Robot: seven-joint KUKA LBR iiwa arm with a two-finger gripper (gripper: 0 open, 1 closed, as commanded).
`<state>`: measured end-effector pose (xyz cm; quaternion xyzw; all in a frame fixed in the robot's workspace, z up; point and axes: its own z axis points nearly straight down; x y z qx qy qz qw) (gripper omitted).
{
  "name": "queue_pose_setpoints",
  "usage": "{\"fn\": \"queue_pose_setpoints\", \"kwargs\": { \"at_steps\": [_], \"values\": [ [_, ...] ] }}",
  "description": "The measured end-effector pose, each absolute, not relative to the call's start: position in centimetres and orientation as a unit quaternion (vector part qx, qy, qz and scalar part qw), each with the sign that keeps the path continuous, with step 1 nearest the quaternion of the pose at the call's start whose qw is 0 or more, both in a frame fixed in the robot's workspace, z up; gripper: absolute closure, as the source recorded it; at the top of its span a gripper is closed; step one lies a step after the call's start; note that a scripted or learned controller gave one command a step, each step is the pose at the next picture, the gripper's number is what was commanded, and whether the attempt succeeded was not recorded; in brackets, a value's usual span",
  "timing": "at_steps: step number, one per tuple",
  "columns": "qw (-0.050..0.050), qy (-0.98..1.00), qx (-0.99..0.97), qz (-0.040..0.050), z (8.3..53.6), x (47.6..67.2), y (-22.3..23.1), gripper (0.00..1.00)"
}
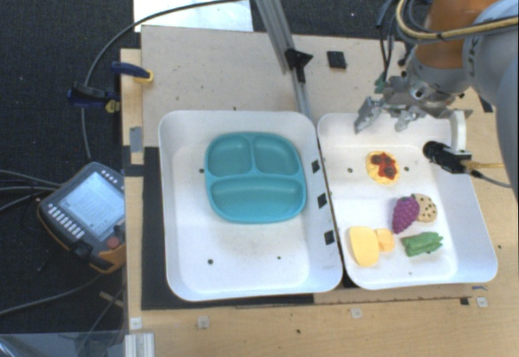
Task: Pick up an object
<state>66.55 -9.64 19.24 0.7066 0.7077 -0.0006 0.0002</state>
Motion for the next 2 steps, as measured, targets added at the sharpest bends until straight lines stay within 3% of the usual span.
{"fn": "queue_pose_setpoints", "kwargs": {
  "at_steps": [2],
  "values": [
    [0.004, 0.708, 0.706, 0.002, 8.8, 66.3, -9.8, 0.0]
  ]
}}
